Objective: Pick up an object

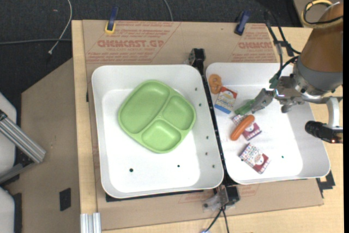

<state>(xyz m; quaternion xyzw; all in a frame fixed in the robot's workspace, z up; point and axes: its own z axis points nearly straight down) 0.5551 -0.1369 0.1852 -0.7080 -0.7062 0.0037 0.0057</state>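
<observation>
Your fingers (pixel 252 108) low in the right bin (pixel 305 163), grip unreadable, an orange sausage-shaped toy (pixel 242 127) just beneath them, glossy, lying slantwise

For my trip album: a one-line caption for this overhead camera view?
Robot gripper reaches over small packets and an orange toy in the right bin.

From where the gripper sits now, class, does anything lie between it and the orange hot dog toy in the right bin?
Nothing visible does. The gripper sits just above the hot dog toy in the right bin. The small packets and the carton lie beside that path, not across it.
</observation>
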